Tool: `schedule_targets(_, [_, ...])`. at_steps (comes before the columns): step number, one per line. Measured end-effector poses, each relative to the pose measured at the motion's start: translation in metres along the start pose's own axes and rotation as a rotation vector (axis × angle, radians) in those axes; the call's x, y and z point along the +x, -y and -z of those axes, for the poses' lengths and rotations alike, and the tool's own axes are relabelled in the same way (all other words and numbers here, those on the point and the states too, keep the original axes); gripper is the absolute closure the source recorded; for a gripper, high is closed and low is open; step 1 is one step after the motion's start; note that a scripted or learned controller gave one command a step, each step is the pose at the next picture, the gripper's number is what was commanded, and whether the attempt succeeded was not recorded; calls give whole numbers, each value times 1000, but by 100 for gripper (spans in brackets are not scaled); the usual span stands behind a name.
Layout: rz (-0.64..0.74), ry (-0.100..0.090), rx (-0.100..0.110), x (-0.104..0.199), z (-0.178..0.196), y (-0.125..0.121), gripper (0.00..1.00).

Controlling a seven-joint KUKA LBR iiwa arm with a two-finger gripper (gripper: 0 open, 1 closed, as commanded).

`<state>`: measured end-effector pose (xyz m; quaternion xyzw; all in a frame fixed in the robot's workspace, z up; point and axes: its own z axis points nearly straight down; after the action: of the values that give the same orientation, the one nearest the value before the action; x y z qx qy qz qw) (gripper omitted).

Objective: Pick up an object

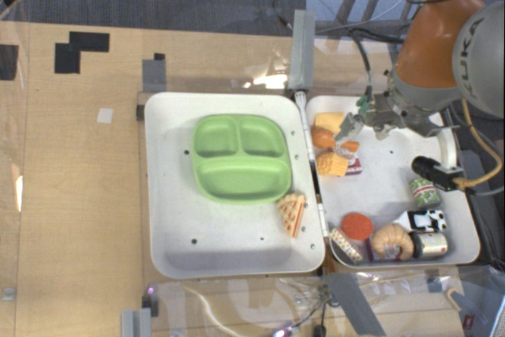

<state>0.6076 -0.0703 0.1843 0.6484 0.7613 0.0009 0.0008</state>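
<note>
The claw (pixel 349 127) is hovering in the right bin (pixel 465 249), apparently open and gripping nothing, just above an orange toy (pixel 323 137) lying near the bin's left wall.

— Where's the arm (pixel 442 43)?

— In from the right, its orange band high at the upper right and the grey wrist below it, angled down and to the left.

— And the gripper (pixel 349 130)?

— At the end of the wrist, low, pointing down-left. Its tip is small and blurred, so the rest can't be read.
</note>
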Motion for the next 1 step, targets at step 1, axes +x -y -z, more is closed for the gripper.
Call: schedule_targets(1, [141,1,-4,-2,2,-60,0])
